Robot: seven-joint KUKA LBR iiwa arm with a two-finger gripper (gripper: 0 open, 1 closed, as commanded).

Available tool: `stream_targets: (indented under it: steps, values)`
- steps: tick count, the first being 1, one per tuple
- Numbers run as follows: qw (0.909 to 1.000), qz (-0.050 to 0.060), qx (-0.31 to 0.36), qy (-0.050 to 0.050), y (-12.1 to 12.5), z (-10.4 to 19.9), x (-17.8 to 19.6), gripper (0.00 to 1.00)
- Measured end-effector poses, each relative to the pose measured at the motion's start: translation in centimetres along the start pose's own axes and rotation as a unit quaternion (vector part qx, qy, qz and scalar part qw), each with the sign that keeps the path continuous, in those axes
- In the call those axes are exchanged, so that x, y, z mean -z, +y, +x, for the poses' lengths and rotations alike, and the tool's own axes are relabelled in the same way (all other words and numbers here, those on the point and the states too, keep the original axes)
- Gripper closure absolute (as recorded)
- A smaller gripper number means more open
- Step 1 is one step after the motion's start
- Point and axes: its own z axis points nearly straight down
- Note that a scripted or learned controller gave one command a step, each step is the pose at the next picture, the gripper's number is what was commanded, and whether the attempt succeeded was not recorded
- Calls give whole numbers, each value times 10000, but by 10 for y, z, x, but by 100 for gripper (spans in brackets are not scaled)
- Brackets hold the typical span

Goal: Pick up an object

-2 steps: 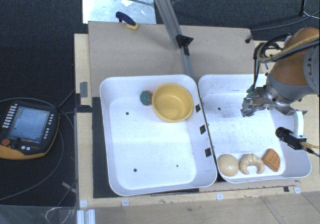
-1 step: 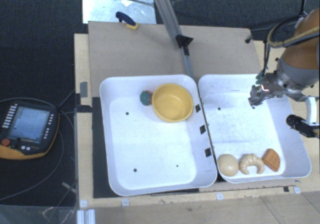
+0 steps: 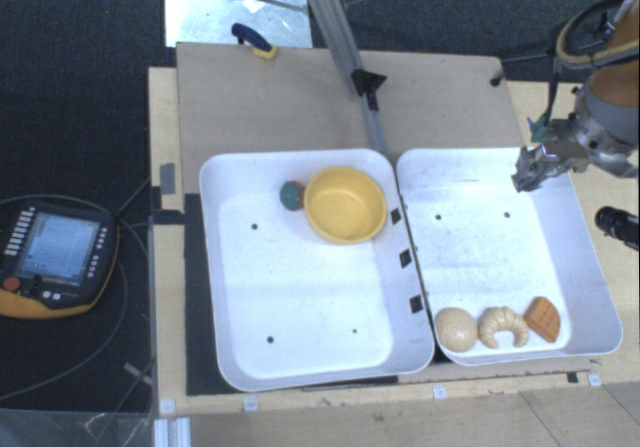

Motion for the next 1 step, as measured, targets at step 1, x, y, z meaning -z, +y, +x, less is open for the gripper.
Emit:
stream_targets:
  steps: [1]
  values:
    - [10000,34,11,8,-16,45,-16,100]
